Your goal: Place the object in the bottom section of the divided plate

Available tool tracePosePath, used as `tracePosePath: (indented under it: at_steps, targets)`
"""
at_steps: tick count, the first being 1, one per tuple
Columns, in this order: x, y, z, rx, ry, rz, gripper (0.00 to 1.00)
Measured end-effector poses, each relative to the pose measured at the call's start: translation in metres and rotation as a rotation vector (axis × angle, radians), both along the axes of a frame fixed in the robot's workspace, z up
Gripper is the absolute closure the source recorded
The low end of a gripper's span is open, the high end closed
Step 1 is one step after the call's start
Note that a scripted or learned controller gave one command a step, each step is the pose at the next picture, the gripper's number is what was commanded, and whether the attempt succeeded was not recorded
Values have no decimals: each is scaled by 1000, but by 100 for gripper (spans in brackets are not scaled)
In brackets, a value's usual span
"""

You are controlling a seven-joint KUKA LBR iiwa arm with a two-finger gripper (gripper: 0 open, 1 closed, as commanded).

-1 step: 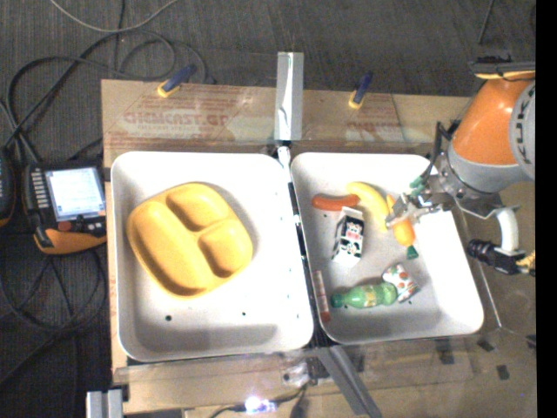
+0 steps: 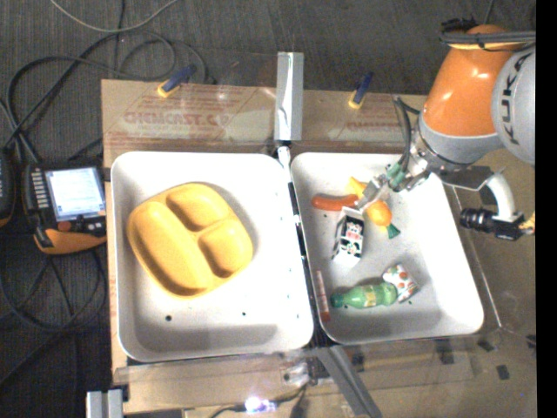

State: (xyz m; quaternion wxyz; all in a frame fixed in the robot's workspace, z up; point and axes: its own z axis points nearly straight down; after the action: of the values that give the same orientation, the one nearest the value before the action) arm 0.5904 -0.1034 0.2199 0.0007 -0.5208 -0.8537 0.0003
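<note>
A yellow divided plate [image 2: 190,238] with three sections lies in the left bin [image 2: 144,329], and nothing rests on it. My gripper [image 2: 372,195] hangs low over the upper middle of the right bin [image 2: 457,268]. Its tip sits among a yellow piece [image 2: 356,185], an orange sausage-shaped toy [image 2: 333,203] and an orange ball [image 2: 380,213]. I cannot make out whether it holds any of them. A black-and-white carton [image 2: 349,238] lies just below the tip.
A green bottle [image 2: 365,296] and a red-spotted white toy [image 2: 400,279] lie near the right bin's front. A small green piece [image 2: 393,229] sits beside the ball. A metal post [image 2: 288,94] stands behind the divide between the bins.
</note>
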Motion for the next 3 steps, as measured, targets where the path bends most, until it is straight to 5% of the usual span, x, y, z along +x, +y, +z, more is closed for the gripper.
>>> tracePosePath:
  at_steps: [1,2,3]
  targets:
    - [-39,-15,96,-2,-1,16,100]
    - [-14,94,58,0,3,-63,100]
    - [16,183,11,-1,2,117,100]
